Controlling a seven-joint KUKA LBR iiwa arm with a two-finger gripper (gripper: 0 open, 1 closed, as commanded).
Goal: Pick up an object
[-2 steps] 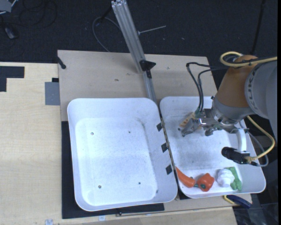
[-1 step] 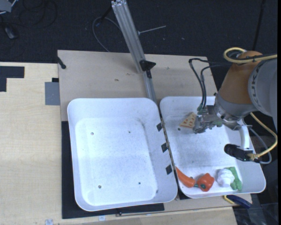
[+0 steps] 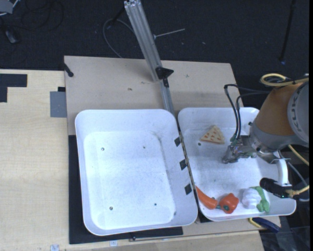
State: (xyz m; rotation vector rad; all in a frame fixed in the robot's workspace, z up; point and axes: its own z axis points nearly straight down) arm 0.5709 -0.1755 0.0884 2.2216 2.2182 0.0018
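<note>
Down in the right bin, my pincer hovers over bare floor (finger spread unreadable from above), just right of the cheese wedge; carrot, red pepper and cauliflower line the front wall.

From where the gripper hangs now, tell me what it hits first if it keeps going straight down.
Probably the bare floor of the right bin. The gripper points down just right of the yellow wedge, seemingly apart from it; depth is unclear.
</note>
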